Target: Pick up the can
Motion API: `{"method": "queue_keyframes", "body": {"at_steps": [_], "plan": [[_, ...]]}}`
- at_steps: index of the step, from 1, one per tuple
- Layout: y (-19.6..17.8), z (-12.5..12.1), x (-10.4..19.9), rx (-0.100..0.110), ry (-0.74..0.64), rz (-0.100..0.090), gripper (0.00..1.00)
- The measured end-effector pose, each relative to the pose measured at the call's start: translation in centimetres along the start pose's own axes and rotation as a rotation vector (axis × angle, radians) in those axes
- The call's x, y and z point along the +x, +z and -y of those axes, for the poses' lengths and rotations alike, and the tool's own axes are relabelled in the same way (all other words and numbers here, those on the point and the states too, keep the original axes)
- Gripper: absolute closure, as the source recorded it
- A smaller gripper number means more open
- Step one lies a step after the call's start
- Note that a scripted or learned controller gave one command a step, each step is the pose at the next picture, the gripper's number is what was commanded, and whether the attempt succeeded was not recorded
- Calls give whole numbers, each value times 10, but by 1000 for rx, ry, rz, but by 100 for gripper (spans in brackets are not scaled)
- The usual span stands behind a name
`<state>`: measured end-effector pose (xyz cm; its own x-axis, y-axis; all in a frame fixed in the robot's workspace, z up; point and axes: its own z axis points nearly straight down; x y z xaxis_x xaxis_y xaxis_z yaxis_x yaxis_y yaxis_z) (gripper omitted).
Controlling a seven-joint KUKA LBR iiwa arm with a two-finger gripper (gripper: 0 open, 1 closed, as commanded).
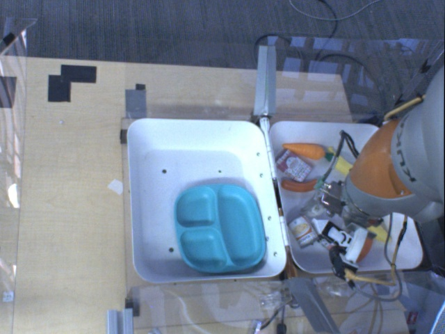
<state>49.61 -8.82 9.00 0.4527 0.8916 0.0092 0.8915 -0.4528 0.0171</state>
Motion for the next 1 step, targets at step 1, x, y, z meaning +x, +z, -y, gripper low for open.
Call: {"method": "queue_keyframes", "body": {"at_steps": [1], "plan": [[-13,-61,20,14,-26,8,0]]}}
